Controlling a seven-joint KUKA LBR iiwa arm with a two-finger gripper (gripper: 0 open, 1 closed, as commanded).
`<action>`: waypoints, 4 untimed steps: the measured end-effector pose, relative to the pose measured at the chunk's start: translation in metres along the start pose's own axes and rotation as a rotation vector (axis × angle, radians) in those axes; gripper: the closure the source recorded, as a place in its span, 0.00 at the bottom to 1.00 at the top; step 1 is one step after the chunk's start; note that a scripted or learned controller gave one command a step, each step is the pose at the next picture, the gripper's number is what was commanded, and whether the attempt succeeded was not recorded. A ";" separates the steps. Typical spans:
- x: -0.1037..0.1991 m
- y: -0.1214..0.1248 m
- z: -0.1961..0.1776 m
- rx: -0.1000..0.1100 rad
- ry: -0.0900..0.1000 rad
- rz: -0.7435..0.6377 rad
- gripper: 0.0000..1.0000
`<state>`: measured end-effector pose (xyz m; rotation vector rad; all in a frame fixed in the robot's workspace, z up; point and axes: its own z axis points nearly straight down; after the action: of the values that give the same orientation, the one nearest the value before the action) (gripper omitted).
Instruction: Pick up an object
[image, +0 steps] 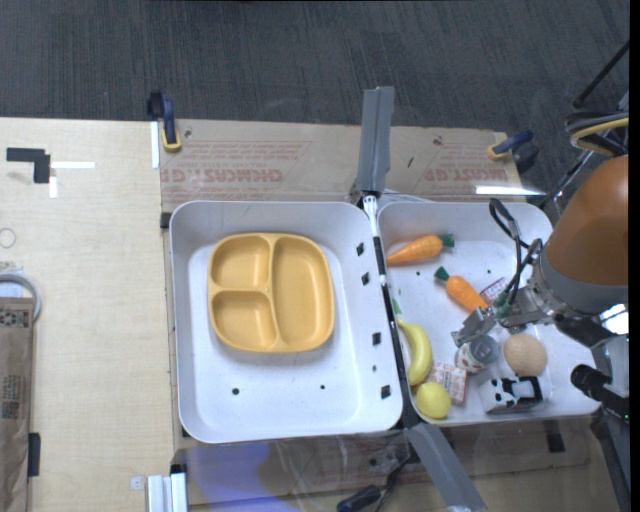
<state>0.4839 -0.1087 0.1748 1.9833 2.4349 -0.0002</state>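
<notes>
The right bin (470, 215) holds a long carrot (415, 249) at the back, a shorter carrot (465, 292) near the middle, a banana (417, 350) and a lemon (432, 400) along the left wall. A beige ball (524, 355) and a black-and-white cow toy (515, 392) lie at the front right. My gripper (478, 335) is low in this bin, just below the short carrot and left of the beige ball. A small round grey piece (484, 350) sits right under it. No object is visibly held.
The left bin (190, 330) carries a yellow divided plate (271, 292). A small printed packet (452, 381) lies between the lemon and the gripper. The grey arm with its orange band (595, 235) hangs over the right bin's right side. A grey divider post (375, 140) stands behind the bins.
</notes>
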 end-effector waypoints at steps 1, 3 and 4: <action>0.000 0.000 0.000 0.000 0.000 0.000 0.00; -0.047 0.149 0.080 0.000 0.000 -0.202 0.00; -0.036 0.171 0.083 0.002 -0.002 -0.390 0.00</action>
<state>0.6584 -0.1091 0.0920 1.4745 2.7727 -0.0055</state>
